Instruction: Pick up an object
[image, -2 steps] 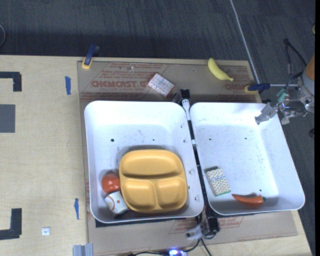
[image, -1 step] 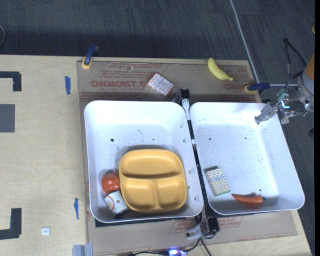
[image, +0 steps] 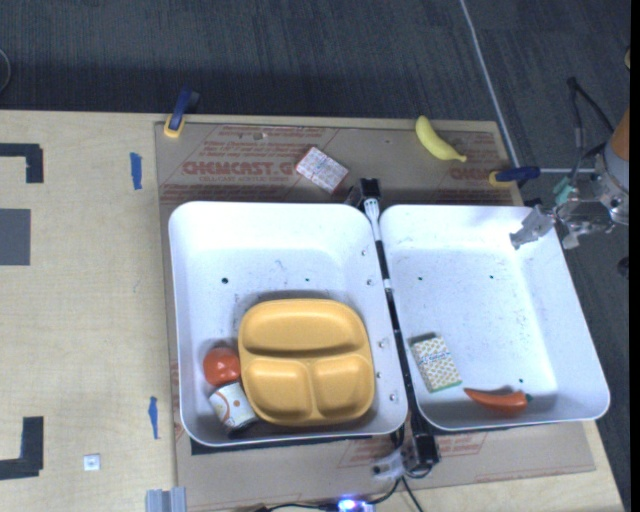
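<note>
- Lying at the right bin's (image: 560, 300) lower edge, the chilli (image: 496, 399) is looking light, smooth and slippery; gripping across its thick middle seems best.
- Pincer (image: 540, 225) is hovering upper right, holding nothing; its opening is unclear.

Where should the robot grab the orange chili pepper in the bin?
Probably the orange chili pepper across its thick middle, coming straight down. It lies flat and long near the right bin's front wall, so squeezing across its narrow width fits best.

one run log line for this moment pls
gripper: over right bin's far right corner, nothing seen held | right bin: chili pepper, patterned packet | left bin: yellow divided tray
</note>
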